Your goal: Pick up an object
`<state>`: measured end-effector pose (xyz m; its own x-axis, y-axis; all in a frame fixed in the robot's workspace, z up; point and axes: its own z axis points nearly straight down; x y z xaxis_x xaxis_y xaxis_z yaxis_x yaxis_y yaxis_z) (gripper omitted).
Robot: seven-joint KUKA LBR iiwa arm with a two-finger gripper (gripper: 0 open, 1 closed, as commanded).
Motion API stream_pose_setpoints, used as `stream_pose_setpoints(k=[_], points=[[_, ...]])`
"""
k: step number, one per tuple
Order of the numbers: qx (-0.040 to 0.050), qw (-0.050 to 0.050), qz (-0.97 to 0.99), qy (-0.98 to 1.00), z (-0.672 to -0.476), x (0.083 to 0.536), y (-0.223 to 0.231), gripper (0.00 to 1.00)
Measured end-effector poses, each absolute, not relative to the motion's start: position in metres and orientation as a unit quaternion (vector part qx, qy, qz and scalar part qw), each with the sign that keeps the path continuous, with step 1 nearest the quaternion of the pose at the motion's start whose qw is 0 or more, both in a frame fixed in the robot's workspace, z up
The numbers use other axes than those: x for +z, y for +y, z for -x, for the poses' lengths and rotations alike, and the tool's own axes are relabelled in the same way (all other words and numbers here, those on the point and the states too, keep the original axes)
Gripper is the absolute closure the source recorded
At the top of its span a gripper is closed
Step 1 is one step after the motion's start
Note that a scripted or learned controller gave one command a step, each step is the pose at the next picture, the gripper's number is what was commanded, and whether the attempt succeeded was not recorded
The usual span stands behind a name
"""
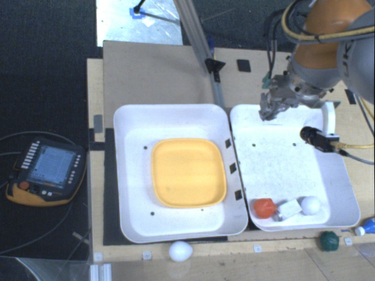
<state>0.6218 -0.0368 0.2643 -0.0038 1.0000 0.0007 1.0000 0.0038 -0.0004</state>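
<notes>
Arm poised over the right bin's far edge, nothing picked yet.

The gripper hangs near the far-left corner of the right bin; whether it is open or closed I cannot tell, and nothing is visibly held. The likely targets sit well away along that bin's near edge: an orange-red object, a small white piece touching it, and a white ball just beside that, 3 things clustered together, probably where the bin floor let them settle. The left bin carries a yellow tray at its middle. A white egg-like object and a dark green ball lie on the bench outside the bins' near edges, likely out of play.
</notes>
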Motion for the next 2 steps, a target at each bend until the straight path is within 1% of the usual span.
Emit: stream_pose_setpoints(k=[1, 2], points=[[-0.0001, 0.001, 0.705, -0.709, -0.637, 0.245, 0.014, 1.00], [-0.0010, 0.000, 0.706, -0.708, -0.660, 0.248, 0.058, 1.00]])
